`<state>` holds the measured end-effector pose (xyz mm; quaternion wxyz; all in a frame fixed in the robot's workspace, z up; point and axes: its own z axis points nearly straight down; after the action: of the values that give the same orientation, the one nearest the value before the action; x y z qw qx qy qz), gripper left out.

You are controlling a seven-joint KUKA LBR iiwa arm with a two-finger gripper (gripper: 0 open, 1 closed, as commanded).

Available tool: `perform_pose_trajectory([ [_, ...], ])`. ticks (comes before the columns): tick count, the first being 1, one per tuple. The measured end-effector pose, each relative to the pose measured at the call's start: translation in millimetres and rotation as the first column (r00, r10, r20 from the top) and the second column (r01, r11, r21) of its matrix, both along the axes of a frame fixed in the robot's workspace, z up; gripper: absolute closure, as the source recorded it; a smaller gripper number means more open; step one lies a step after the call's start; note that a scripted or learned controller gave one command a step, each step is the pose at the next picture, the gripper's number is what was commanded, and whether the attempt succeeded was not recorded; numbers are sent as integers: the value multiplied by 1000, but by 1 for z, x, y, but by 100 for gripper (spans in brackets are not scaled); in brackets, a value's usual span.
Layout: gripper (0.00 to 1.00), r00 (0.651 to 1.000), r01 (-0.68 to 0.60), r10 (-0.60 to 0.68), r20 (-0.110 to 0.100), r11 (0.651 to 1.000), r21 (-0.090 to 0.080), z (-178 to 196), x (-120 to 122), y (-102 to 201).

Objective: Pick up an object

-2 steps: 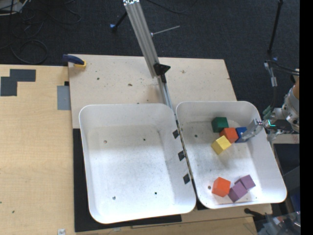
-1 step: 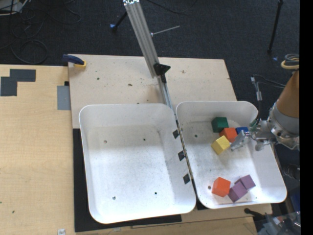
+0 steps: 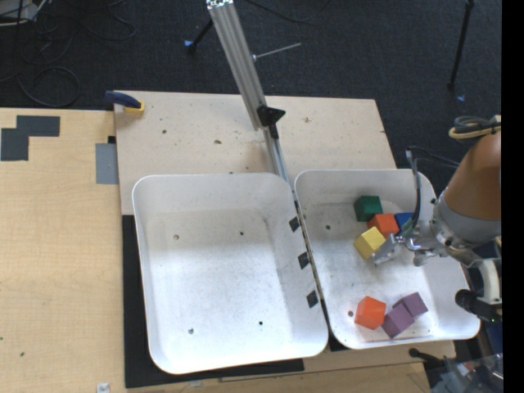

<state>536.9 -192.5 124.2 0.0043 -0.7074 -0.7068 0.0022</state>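
Gripper (image 3: 391,252) sitting low in the right shallow white plastic bin (image 3: 344,318), metal fingertips touching a matte yellow cube (image 3: 369,241); can't tell how wide they're spread, or whether they're gripping it.

I count two white bins — the left bin (image 3: 213,268) and the right bin (image 3: 344,301). In the right one sit seven blocks: one green (image 3: 368,207), one yellow (image 3: 369,241), one blue (image 3: 404,220), two orange (image 3: 383,223) (image 3: 370,312) — and two purple (image 3: 413,304) (image 3: 397,321).
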Motion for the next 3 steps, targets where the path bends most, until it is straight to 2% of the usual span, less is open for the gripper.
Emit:
perform_pose_trajectory([
  [1,0,1000,1,-1,7,1000,-1,-33,1,1],
  [2,100,1000,7,-7,7,1000,0,-23,0,0],
  [3,100,1000,3,-3,12,1000,-4,39,-4,-2],
])
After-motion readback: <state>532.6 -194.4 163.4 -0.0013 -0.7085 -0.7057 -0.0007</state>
